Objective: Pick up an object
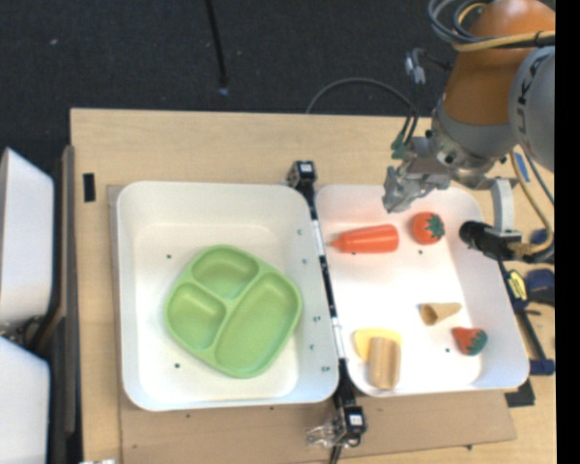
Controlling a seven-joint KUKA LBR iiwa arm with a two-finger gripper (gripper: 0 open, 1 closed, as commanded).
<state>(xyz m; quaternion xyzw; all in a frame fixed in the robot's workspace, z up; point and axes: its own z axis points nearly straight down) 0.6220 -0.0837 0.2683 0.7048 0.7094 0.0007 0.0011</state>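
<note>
My gripper (pixel 399 198) hangs over the far edge of the right bin (pixel 406 293), above and just right of an orange carrot (pixel 367 240). A red tomato with a green top (pixel 426 227) lies just to its right. Lower in that bin sit a tan cone piece (pixel 439 312), a small strawberry (pixel 470 340), and a yellow slab with a tan cylinder on it (pixel 380 355). Nothing shows between the fingers.
The left bin (pixel 145 230) holds a green divided plate (pixel 234 309). A black clamp (pixel 302 173) sits at the top of the seam between the bins, another at the bottom (pixel 346 421). Cables and a black fixture (pixel 488 239) crowd the right bin's right edge.
</note>
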